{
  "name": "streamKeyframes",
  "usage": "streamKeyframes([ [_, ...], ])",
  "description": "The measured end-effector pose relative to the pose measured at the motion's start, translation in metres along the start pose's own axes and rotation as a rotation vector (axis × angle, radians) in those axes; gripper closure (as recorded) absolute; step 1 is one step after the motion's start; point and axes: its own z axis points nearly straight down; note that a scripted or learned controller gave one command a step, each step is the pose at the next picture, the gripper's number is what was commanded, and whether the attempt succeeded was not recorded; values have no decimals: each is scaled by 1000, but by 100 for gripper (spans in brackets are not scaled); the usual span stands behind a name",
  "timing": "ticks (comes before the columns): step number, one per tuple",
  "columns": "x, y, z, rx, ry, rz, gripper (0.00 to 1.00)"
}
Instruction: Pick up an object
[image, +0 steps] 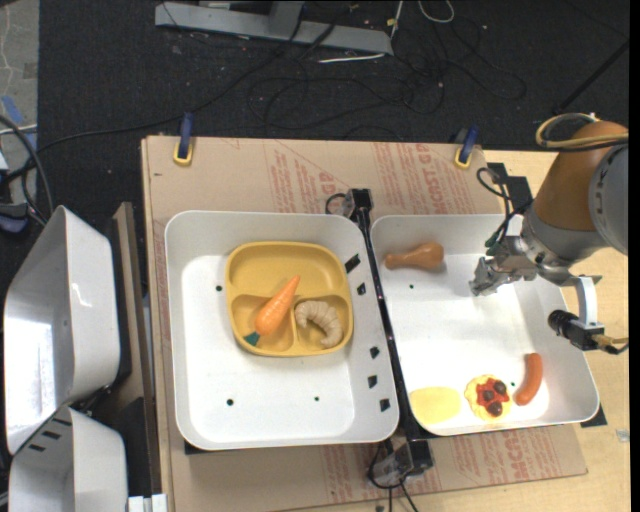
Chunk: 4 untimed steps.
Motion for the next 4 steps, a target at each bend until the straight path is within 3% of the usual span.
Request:
streamKeyframes([
  [3,15,3,-171,-5,-1,-5,100],
  [4,71,-10,-158,4,3,-7,100],
])
